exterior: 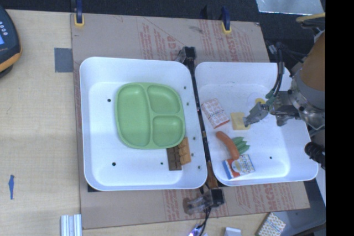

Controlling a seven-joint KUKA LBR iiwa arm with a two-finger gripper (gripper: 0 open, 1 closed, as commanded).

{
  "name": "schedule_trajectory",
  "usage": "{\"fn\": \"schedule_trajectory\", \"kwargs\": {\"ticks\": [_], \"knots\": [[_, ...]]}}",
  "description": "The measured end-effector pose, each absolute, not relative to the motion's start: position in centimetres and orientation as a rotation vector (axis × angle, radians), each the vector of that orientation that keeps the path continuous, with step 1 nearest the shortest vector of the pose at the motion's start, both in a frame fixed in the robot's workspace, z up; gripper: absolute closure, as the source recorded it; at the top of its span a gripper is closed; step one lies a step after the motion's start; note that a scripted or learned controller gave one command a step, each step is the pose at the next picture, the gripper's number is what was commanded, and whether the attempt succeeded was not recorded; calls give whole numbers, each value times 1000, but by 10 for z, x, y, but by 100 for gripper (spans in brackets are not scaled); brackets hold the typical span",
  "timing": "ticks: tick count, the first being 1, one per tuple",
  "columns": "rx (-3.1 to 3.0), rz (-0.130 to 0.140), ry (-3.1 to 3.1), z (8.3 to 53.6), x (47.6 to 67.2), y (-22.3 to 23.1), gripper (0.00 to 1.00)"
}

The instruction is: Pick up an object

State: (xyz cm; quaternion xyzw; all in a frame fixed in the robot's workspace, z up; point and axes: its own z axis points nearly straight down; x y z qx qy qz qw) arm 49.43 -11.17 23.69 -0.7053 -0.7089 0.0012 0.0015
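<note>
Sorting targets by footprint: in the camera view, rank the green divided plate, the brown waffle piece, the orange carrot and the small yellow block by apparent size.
1. Green divided plate
2. Brown waffle piece and orange carrot: look alike, unranked
3. Small yellow block

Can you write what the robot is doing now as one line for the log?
arm: over right bin | gripper: beside yellow block | held: nothing seen | green plate: left bin

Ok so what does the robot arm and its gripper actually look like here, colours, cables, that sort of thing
The arm comes in at the right edge as a bulky rounded body, grey with a broad orange-brown band. Ahead of it sits a blockier grey metal wrist section. The gripper is slim, dark grey and tapers toward its tips. A thin dark cable arcs from above the arm to the gripper's base. No markings are readable.
</note>
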Motion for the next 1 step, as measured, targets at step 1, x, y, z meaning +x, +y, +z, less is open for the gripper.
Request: {"fn": "schedule_trajectory", "kwargs": {"ticks": [1], "knots": [[-2207, 10, -2223, 151, 508, -94, 0]]}}
